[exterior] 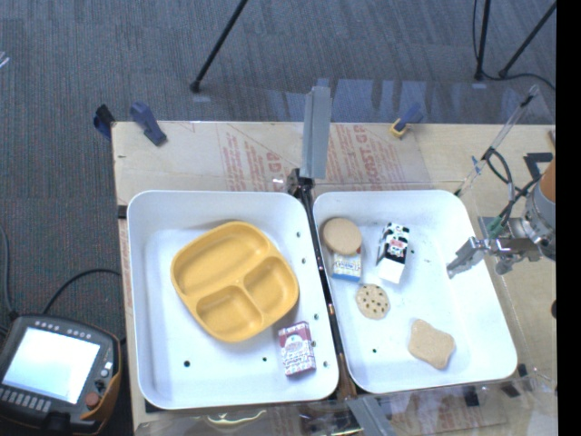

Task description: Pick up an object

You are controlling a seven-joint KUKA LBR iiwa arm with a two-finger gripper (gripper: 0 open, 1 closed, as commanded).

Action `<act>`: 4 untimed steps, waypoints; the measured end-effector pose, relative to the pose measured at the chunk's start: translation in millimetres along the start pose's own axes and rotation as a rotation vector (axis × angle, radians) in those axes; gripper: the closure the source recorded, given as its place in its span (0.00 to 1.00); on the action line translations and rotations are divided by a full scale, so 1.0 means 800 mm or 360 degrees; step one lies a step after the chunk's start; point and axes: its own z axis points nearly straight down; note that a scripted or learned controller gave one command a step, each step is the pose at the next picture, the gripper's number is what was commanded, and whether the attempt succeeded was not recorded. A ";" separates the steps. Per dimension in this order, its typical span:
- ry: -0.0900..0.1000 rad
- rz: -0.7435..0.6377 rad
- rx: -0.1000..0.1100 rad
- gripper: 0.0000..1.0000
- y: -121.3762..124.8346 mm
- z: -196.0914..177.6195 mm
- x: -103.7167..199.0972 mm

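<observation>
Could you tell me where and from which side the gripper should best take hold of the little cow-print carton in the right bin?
Probably across its narrow sides, coming straight down from above. The cow-print carton lies flat and elongated in the right bin, with open floor on either long side; the round cookie and the small blue box lie apart from it, leaving the gripper room.

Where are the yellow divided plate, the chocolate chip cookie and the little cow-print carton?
yellow divided plate (234,280), camera view, on the ridge between its compartments
chocolate chip cookie (372,301), camera view, middle of its top face
cow-print carton (394,252), camera view, middle of its upper side
</observation>
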 end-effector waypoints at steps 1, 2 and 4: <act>0.0002 0.0331 0.0011 0.00 0.059 0.098 0.086; -0.0002 0.0704 -0.0019 0.00 0.138 0.160 0.130; -0.0001 0.1245 -0.0013 1.00 0.149 0.163 0.143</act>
